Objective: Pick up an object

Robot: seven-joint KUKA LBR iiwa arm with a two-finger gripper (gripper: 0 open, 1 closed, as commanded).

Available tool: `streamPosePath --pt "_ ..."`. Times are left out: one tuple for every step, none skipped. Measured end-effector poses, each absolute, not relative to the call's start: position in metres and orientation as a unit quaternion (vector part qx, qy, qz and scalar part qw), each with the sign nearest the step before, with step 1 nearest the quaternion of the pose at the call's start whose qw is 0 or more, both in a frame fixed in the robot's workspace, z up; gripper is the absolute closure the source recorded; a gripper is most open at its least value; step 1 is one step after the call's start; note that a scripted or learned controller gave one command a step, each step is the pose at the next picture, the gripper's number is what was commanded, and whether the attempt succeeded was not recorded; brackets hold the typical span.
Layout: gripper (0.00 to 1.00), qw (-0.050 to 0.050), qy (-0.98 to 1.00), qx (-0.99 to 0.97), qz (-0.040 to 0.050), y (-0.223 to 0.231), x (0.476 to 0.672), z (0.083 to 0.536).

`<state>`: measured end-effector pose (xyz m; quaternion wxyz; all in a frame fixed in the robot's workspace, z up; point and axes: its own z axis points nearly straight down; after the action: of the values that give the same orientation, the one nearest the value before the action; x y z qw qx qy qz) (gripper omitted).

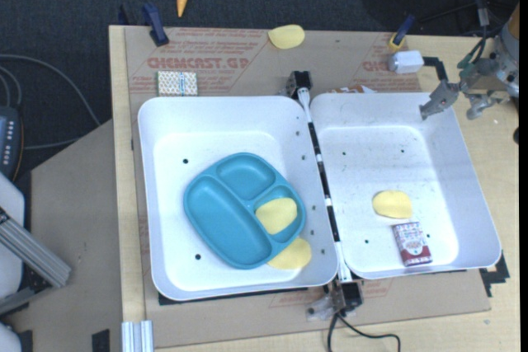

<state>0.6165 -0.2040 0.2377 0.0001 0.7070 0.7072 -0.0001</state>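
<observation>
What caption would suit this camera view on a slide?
Open gripper above the right bin's far corner; yellow piece and red packet lie inside.

Bench [206,53] under two white bins [165,128]

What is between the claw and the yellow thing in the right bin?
Nothing: in the camera view, just bare white bin floor stretches from the claw down to the yellow thing.
</observation>
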Motion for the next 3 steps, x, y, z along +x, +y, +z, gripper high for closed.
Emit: streamPosePath --pt "0.0 0.0 0.707 0.707 -0.0004 -0.187 0.524 0.182" --pt "0.0 -0.001 0.708 0.707 -0.0002 -0.139 0.521 0.127" --pt "0.0 0.004 0.707 0.707 0.001 -0.122 0.512 0.087"
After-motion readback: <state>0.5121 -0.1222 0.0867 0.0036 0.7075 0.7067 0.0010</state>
